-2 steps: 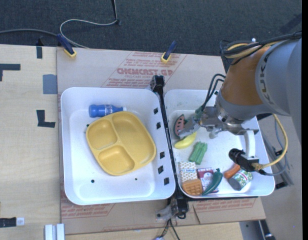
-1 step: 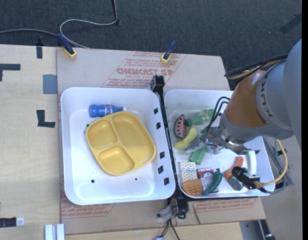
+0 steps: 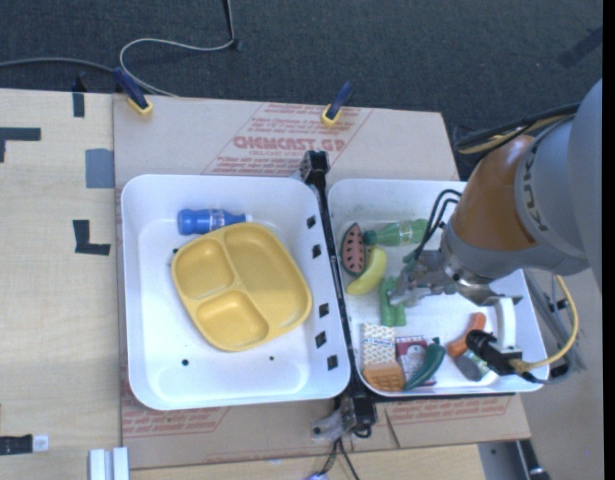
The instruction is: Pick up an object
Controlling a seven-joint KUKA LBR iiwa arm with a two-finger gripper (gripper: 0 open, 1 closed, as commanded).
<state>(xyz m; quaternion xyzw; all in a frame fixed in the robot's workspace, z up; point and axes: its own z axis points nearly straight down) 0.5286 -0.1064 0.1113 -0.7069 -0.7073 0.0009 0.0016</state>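
Observation:
My gripper is low in the right bin, near its middle. It sits right over a small green piece that pokes out below it. Whether the piece is held I cannot tell. Just left of the gripper lie a yellow banana and a watermelon slice. A green bottle lies behind it.
At the right bin's front are a printed snack box, a green pepper, an orange carrot and a grey item. The left bin holds a yellow divided plate and a blue bottle.

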